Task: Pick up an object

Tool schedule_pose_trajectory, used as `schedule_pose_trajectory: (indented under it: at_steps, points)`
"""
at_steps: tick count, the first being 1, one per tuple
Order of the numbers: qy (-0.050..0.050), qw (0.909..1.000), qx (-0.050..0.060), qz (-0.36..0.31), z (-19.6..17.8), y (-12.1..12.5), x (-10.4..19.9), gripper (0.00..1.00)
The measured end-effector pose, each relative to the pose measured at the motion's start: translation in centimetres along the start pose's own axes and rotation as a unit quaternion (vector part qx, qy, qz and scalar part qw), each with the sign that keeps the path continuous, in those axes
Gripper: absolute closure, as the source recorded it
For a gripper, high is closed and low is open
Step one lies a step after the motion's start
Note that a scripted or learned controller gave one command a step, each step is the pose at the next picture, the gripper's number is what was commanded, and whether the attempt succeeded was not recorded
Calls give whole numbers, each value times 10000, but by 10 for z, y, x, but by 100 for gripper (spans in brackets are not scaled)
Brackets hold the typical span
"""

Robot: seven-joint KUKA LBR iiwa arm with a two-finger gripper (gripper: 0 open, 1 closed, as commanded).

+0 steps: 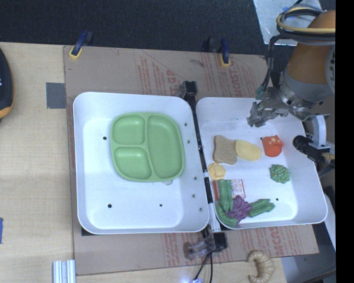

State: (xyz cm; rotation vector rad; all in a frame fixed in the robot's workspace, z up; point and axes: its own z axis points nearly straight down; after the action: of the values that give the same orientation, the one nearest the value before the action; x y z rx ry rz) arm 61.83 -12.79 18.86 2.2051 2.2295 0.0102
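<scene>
The claw (261, 118) hung over the right bin (307, 208) near its twelve o'clock rim; whether it gripped anything, I could not tell. Toy foods, including a red tomato (272, 145) and yellow potato (248, 150), lay loose below at five o'clock, probably awaiting picking.

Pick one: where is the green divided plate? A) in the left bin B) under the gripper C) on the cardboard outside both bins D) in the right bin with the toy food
A: the green divided plate lies flat in the left bin, while the toy food, such as the red piece, sits in the right bin and the gripper hangs over that right bin's upper part.
</scene>
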Motion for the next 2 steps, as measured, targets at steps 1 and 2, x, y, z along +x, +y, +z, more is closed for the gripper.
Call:
schedule_pose_trajectory:
  at_steps: [1,2]
  points:
    - [0,10000,58,35,6,-4,-4,0]
    - [-9,9999,82,72,55,-14,-87,0]
